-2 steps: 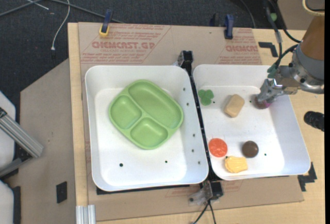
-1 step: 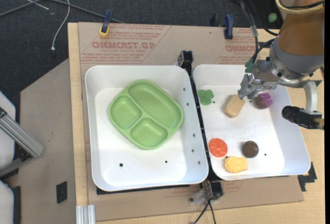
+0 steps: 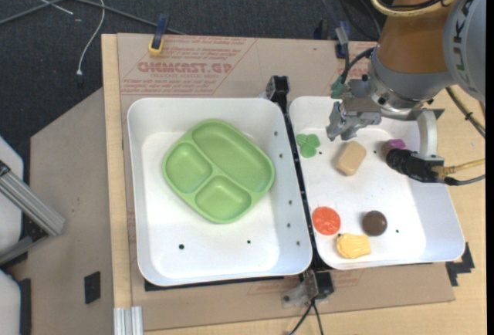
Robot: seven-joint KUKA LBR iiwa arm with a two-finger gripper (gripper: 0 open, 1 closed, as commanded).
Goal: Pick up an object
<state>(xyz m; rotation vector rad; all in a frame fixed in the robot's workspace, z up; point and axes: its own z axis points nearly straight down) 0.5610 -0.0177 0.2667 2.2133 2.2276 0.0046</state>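
The grey metal pincer (image 3: 345, 127) hangs over the far left part of the right white bin (image 3: 432, 206), just above a tan rounded block (image 3: 350, 158), and I cannot tell how it is set. A small green toy (image 3: 308, 144) lies near that bin's left wall. By its near edge sit a red-orange round piece (image 3: 326, 220), a yellow lumpy toy (image 3: 353, 246) and a brown ball (image 3: 375, 223). A green plastic tray with three sections (image 3: 218, 170) lies in the left white bin (image 3: 154, 248).

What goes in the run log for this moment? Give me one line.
phase: approach | gripper: over right bin, above tan block | holding: nothing seen | left bin: green divided plate
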